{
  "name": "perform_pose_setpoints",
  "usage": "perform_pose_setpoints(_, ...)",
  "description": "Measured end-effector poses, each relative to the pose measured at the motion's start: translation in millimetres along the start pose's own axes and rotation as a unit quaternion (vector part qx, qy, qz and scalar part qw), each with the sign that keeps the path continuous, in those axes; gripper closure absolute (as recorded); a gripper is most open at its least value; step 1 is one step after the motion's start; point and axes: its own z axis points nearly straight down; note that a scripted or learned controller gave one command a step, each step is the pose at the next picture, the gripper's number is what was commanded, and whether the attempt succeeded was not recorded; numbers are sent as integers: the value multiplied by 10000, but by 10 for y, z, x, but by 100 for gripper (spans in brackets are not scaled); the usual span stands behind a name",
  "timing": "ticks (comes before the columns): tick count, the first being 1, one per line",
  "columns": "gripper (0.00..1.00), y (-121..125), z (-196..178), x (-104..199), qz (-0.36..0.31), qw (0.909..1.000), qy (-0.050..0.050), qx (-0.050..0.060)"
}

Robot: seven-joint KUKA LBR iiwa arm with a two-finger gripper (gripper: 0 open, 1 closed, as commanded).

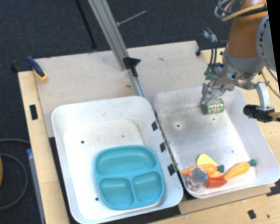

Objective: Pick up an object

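My gripper (213,101) hangs over the far part of the right bin (184,128), reaching in from the right. A small green and silver can (215,106) lies on its side between the fingertips, and the fingers are shut on it. In the bin's near corner sits a pile of toys: a yellow piece (206,161), an orange carrot (237,170), a red piece (216,180) and a grey round object (197,176).
The left bin (69,124) holds a teal divided plate (130,176) in its near half. A slanted metal post (112,32) rises behind the two bins. Bare bin floor lies between the can and the toy pile.
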Motion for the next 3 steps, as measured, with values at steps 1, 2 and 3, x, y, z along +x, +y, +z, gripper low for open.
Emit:
perform_pose_setpoints(1, 100, 55, -451, -35, 1, 10000, -1, 1)
perform_pose_setpoints(2, 100, 70, -945, -53, -3, 10000, -2, -4)
perform_pose_setpoints(3, 100, 177, -976, 481, -21, 10000, 8, 17)
